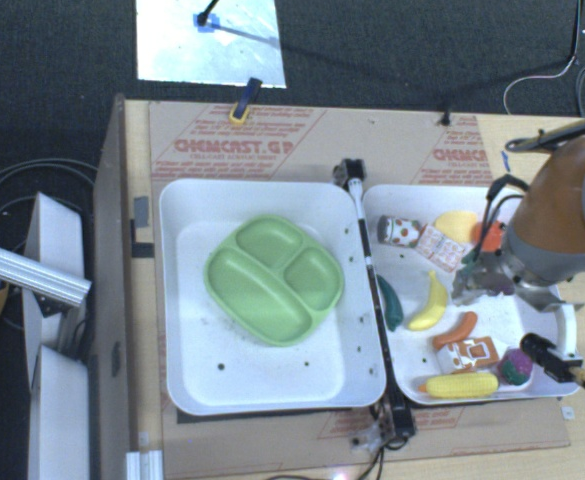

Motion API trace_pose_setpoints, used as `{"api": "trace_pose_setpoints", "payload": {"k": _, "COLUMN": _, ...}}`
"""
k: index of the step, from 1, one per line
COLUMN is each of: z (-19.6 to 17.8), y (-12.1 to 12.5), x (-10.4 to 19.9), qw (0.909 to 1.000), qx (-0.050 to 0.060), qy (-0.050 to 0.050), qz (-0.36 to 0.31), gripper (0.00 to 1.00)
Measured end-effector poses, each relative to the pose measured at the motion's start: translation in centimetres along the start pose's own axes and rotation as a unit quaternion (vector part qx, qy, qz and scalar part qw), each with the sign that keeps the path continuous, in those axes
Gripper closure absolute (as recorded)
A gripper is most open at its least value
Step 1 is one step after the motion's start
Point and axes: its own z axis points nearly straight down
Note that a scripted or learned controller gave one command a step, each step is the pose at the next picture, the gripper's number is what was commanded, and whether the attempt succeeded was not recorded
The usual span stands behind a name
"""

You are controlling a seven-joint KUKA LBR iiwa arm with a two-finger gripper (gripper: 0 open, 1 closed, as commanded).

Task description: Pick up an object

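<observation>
The right bin (392, 200) holds several toy foods. A yellow banana (430, 304) lies in its middle, with a dark green vegetable (389, 304) to its left. An orange sausage (455, 329), an orange and white box (475, 353), a yellow corn cob (460, 386) and purple grapes (515, 367) lie nearer the front. At the back sit a brown and white can (400, 231), a pink and white packet (439, 247), a lemon (458, 224) and a small orange piece (491, 237). My gripper (470, 281) hangs low just right of the banana, below the packet.
The left bin (187, 368) carries a green divided plate (274, 279). A black divider rail (370, 288) runs between the bins. My arm covers the right side of the right bin. Cardboard lies under both bins.
</observation>
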Motion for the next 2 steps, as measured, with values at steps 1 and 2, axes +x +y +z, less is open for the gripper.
{"api": "trace_pose_setpoints", "payload": {"k": 1, "z": -0.83, "y": 0.08, "x": -0.03, "qw": 1.0000, "qx": 0.000, "qy": 0.000, "qz": 0.000, "gripper": 1.00}}
{"api": "trace_pose_setpoints", "payload": {"k": 2, "z": -1.66, "y": 0.17, "x": -0.05, "qw": 1.0000, "qx": 0.001, "qy": 0.001, "qz": -0.001, "gripper": 1.00}}
